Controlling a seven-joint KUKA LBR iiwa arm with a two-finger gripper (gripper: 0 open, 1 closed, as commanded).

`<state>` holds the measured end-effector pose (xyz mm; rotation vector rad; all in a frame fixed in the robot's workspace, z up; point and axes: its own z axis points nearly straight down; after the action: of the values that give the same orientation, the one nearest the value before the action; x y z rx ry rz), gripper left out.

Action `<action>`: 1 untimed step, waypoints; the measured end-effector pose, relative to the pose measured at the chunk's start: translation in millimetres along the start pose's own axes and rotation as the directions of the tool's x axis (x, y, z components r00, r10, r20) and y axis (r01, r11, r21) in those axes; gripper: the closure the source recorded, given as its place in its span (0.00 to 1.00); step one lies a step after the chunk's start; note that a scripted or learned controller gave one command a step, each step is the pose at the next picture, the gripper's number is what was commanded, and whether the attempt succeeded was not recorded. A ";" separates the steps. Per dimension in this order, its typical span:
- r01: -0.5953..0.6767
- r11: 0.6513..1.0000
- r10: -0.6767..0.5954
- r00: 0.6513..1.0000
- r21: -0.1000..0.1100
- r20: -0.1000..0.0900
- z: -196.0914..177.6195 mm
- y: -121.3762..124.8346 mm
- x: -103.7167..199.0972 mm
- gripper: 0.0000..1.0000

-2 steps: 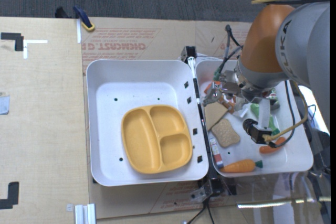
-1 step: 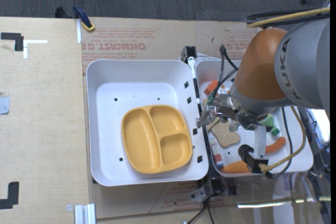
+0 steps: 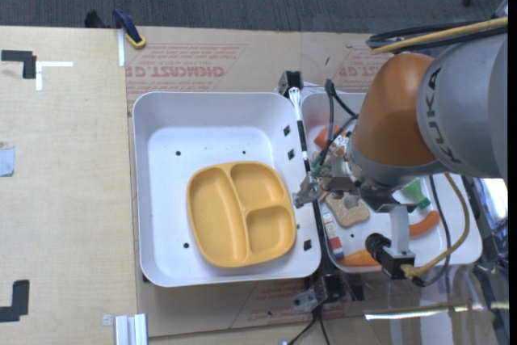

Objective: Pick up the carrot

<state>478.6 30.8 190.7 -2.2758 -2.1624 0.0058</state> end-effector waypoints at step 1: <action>0.087 0.996 -0.087 0.996 -0.002 0.001 -0.2 8.6 4.1 0.00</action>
<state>487.4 34.4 190.9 -2.1813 -2.2607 0.0050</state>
